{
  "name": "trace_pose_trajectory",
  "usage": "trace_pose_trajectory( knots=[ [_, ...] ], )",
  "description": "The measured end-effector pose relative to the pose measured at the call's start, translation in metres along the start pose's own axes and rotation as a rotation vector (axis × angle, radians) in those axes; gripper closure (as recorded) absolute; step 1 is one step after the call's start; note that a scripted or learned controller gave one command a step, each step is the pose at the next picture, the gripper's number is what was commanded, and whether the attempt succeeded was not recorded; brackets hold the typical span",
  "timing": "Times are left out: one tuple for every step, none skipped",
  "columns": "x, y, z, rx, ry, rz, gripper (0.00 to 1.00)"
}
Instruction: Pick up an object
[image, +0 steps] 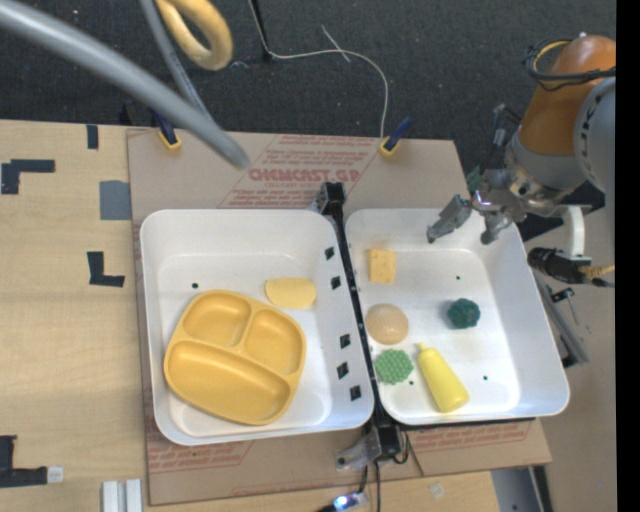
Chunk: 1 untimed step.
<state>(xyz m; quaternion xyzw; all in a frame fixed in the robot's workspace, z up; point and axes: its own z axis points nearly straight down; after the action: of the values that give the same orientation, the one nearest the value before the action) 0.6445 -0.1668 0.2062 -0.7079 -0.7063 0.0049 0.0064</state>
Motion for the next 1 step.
trace_pose_trajectory(
  knots=[
    [0.0004,0.0029,-0.0093,-0.014,-0.002,-0.003,0.0]
  ],
)
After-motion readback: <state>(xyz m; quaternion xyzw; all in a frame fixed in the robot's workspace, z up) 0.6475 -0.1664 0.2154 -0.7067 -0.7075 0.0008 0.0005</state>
